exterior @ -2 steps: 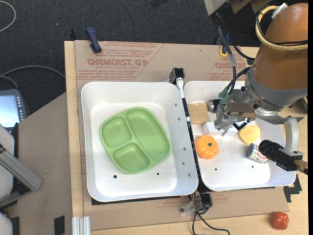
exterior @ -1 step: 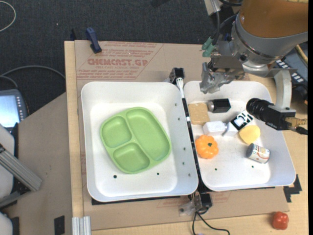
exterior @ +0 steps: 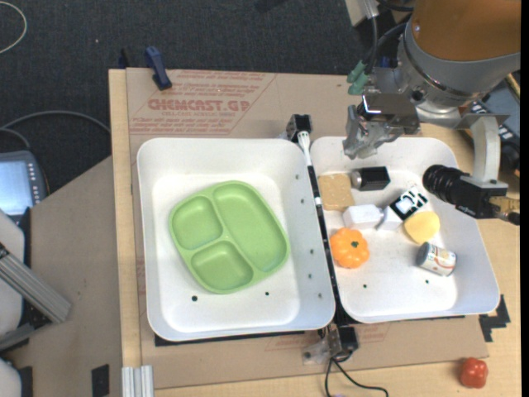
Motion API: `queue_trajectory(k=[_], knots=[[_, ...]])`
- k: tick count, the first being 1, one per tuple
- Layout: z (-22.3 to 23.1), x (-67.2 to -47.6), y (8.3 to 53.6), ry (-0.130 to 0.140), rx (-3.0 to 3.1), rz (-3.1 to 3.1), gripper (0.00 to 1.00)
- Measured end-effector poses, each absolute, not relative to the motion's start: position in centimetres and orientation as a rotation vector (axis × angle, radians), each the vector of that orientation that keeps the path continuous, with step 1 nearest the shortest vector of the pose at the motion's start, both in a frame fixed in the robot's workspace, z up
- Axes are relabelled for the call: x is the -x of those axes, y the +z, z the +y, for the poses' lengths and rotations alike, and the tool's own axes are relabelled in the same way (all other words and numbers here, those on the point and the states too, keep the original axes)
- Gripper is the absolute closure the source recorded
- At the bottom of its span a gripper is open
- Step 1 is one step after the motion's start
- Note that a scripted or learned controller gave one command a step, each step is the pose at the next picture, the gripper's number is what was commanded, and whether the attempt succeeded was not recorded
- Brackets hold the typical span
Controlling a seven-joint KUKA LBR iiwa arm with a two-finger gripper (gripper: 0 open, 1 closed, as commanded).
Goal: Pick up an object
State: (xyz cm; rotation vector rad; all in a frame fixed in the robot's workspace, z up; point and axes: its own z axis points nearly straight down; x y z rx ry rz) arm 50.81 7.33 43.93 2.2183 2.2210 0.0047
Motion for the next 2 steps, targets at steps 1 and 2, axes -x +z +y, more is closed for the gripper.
queue_trajectory(k=[1, 2], knots=[[9.9, -48.8, 32.2, -0.018, -2.226, 2.229, 1.0], [5.9, -47.9, 54.5, 0.028, -2.214, 2.21, 1.0]])
